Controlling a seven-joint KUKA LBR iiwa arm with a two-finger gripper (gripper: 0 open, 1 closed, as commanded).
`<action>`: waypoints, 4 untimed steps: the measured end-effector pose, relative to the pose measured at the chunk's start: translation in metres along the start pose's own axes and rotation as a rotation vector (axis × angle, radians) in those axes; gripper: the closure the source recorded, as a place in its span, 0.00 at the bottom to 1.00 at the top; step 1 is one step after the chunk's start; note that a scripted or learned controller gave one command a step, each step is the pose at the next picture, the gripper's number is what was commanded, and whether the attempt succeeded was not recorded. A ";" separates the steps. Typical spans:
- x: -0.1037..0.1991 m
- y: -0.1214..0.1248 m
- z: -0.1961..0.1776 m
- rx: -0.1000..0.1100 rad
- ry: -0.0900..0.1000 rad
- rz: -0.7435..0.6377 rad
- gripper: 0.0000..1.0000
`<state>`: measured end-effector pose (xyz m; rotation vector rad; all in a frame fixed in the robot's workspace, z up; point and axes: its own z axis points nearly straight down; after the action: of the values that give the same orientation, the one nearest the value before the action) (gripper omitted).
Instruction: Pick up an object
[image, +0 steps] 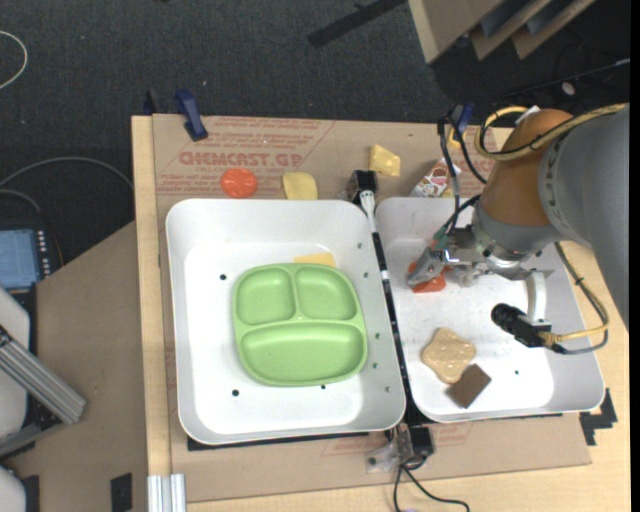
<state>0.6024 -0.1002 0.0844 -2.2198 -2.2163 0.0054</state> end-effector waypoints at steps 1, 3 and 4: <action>-0.013 0.064 -0.002 -0.013 -0.003 -0.004 0.00; -0.067 0.010 0.000 -0.001 -0.001 0.004 1.00; 0.032 -0.038 -0.106 -0.011 0.003 -0.009 1.00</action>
<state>0.5653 -0.0686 0.1911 -2.2137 -2.2306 -0.0097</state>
